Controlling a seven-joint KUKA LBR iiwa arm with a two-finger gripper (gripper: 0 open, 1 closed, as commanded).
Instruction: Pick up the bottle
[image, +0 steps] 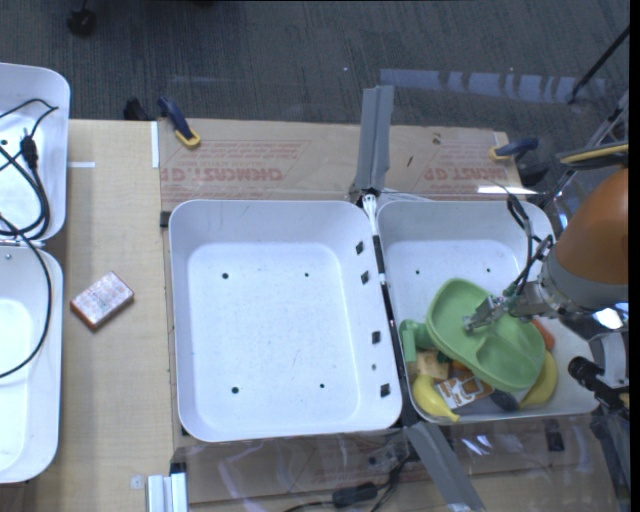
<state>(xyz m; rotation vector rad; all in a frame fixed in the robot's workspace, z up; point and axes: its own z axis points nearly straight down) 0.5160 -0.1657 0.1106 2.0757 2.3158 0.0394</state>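
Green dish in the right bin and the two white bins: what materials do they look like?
The green shallow dish looks like moulded plastic, matte to satin: even colour, soft rounded rim, no sharp glints. The two shallow white bins look like thin formed plastic, smooth and slightly speckled, with rounded corners and rolled lips. Judged by look alone.
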